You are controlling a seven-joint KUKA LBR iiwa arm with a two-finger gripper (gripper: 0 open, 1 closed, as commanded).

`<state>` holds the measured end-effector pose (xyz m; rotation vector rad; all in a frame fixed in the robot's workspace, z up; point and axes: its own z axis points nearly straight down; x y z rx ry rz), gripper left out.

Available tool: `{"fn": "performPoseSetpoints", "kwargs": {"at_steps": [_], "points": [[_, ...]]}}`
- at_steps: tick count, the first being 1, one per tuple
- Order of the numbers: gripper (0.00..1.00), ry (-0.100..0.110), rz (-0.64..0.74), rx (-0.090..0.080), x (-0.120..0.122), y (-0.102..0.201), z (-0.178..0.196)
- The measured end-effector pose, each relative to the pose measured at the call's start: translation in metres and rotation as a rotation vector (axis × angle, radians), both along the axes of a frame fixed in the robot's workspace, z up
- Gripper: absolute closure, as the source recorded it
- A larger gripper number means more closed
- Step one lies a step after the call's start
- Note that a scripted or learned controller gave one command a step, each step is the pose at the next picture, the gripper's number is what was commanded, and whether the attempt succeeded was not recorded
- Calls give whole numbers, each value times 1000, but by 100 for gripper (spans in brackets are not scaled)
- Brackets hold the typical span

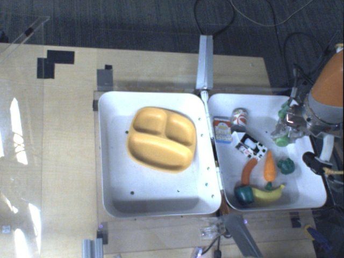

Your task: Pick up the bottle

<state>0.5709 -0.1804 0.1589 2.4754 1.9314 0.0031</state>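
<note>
— While the feed holds, tell me what the bottle looks like from your end.

— I see the bottle point(281, 133) as a small, see-through green thing, darker green at its far end and paler, almost whitish, at its near end. It sits in the far right corner of the right bin point(312, 200), right up against the arm's point(328, 87) wrist hardware.

— Which way does it run?

— On my screen its long axis goes nearly straight from the far rim toward the near rim, leaning a little to the left as it comes nearer. I can't tell whether it is standing or lying, nor which end is the neck.

— And the jaws?

— I cannot tell. Grey metal crowds the bottle's right side, and I can't make out whether the jaws are spread or pressed together, or whether they touch it at all.

— Anything close by?

— A can point(239, 116) sits to its left, well apart. A carrot point(270, 167) and a dark teal lump point(286, 165) lie nearer the front. The left bin point(115, 192) carries a big yellow loaf point(161, 138).
</note>
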Motion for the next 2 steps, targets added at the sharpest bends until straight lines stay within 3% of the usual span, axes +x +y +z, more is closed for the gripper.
{"fn": "performPoseSetpoints", "kwargs": {"at_steps": [1,2], "points": [[100,1,-32,0,25,-12,-68],[100,-1,-110,-1,25,40,52]]}}
